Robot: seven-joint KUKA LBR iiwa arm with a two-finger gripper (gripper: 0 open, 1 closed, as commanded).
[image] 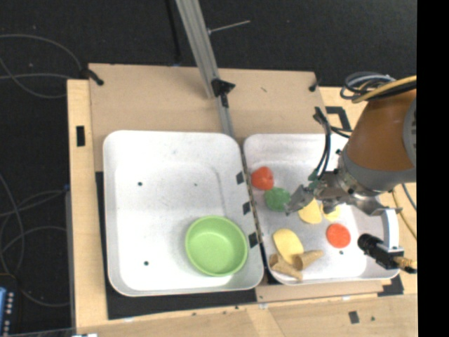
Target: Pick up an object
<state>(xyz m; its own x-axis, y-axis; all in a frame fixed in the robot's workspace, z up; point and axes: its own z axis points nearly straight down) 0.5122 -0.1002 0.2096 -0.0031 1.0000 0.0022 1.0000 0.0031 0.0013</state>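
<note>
The gripper (306, 196) (whether parted or clamped, I cannot tell) hangs just right of the green object (278, 199), so crowding from 2 neighbours, the red ball (262, 178) above-left and the yellow piece (311, 213) right, could spoil the pick.

Grey arm (382, 142) reaches in, gripper (309, 196) lowered.

Bins: two shallow white ones, the left bin (140, 160) and the right bin (280, 149), side by side.
Bowls: one, a green bowl (216, 245), near the left bin's front right corner.
Red round pieces: two (262, 178) (338, 235), in the right bin.
Green pieces: one (277, 199).
Yellow pieces: two (287, 242) (311, 213).
Tan pieces: one cluster (295, 263), at the right bin's front edge.
</note>
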